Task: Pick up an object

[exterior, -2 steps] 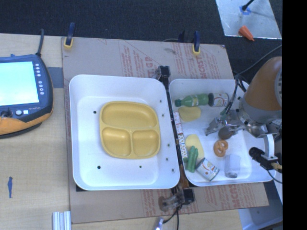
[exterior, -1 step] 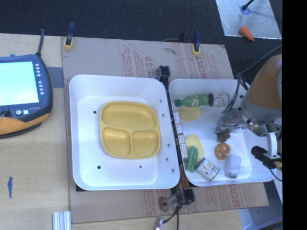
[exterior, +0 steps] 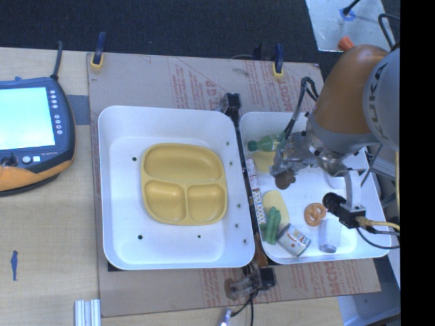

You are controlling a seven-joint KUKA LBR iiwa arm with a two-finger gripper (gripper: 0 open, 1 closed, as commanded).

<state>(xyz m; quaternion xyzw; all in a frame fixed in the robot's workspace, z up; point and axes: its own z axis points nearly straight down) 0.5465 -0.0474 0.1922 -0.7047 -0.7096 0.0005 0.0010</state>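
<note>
Reaching in from the right edge of the frame, grey arm [exterior: 380, 100] with orange band bulking large at upper right. Wrist angled down and leftward toward centre-right. Gripper [exterior: 284, 175] low, right of middle, dark fingertip end pointing downward; finger gap unreadable.

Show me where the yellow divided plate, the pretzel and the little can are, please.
yellow divided plate [exterior: 183, 182]: camera view, on the ridge between its compartments.
pretzel [exterior: 314, 214]: camera view, on its brown loop.
little can [exterior: 294, 240]: camera view, on its labelled side.
</note>
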